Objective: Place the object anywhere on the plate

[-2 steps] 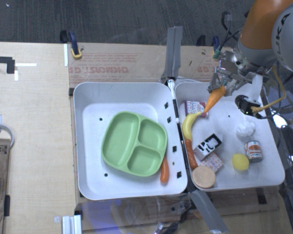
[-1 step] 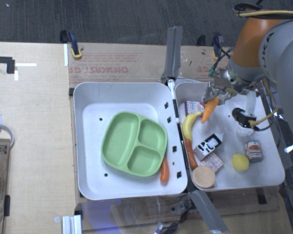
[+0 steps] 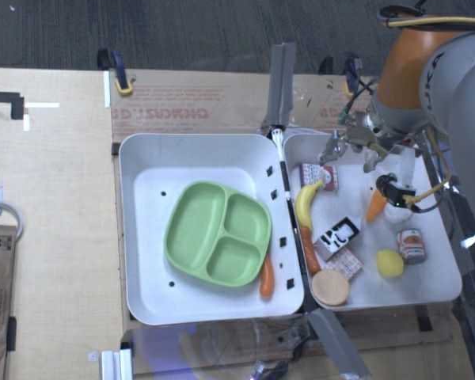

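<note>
Green plate [image 3: 218,233] beside a carrot [image 3: 266,278], gripper [image 3: 351,152] open — holding nothing — above cluttered right bin [image 3: 443,279], banana [image 3: 304,202] nearby

I'm working in a robot lab, not anyone's kitchen. To my fingers' [image 3: 353,150] left, a plywood surface [image 3: 47,212] carries two shallow white bins [image 3: 134,236] clamped side by side, with a flattened cardboard sheet [image 3: 190,105] tucked behind them. Clamps [image 3: 115,74] grip the far edge, tape marks [image 3: 20,105] sit on the wood, and dark carpet [image 3: 182,14] runs beyond.
</note>
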Robot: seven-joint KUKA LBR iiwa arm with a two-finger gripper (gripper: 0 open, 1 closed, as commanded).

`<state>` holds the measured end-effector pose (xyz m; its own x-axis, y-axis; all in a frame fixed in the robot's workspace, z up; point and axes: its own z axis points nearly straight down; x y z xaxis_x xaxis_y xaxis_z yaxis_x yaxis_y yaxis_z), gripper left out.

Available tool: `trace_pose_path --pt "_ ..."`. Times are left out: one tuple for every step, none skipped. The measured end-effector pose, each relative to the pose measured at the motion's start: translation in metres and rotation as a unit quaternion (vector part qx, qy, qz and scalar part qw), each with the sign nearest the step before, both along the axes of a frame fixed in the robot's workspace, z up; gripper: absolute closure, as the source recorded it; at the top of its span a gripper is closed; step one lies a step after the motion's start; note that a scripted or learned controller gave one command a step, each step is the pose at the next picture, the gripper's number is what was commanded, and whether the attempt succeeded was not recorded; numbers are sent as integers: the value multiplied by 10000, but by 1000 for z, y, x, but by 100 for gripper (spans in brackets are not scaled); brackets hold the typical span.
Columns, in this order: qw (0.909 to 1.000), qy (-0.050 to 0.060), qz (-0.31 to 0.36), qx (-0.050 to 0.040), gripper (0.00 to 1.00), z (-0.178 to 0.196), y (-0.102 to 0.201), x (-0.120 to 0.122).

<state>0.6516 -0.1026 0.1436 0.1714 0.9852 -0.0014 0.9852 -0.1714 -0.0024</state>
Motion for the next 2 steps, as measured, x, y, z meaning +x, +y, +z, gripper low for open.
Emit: trace_pose_path --pt "9987 -5 511 1 0 78 3 -41" --pt "9988 -2 497 -2 100 87 1 -41"
